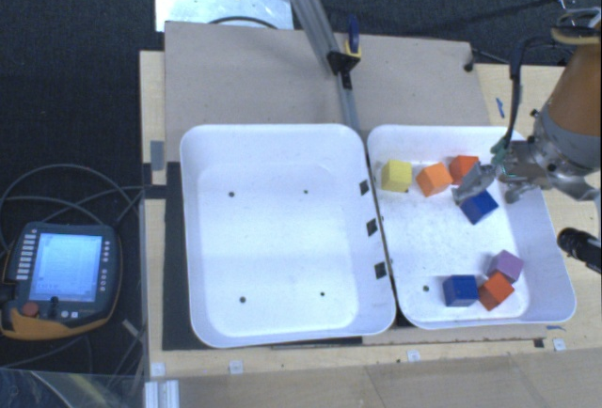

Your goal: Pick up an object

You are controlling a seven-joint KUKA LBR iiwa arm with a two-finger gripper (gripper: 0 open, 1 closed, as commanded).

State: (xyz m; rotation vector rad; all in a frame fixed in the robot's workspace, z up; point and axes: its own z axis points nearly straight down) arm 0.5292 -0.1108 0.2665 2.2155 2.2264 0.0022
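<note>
Robotics lab: teach pendant [58, 279] with cables on dark carpet [66, 68], counter [254, 77] carrying two white bins [202, 148].

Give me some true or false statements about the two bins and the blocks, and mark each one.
1. All the blocks lie in the right bin. True.
2. The yellow block sits beside an orange block. True.
3. The purple block is in the left bin. False: it lies in the right bin, near its front right corner.
4. The end effector is over the left bin. False: it is over the right bin, by a blue block.
5. Two blue blocks are in the bins. True: the other lies toward the front.
</note>
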